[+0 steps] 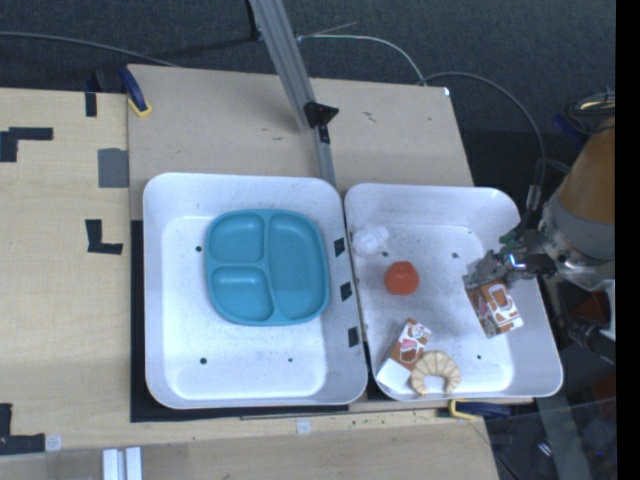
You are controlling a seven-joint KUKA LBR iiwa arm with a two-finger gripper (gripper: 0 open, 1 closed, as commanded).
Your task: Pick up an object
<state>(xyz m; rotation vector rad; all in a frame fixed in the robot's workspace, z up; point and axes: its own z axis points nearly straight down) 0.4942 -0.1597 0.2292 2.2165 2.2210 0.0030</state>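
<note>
Arm: grey body, broad orange band above the wrist, pale grey ring under the band. Hand: small, dark metal with silvery bits, blurry detail. Thin dark cable runs along the arm's left side toward the hand.

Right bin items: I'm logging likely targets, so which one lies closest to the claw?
The orange-and-white packet, right under the claw by the bin's right wall; the red ball and croissant lie farther left.

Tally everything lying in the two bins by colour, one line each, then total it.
Blue: 1, divided plate
Red: 1, round object
Tan: 1, croissant
Clear/white: 1, crumpled wrapper
Brown-and-white: 2, packet near croissant, packet at gripper
Total: 6
</note>
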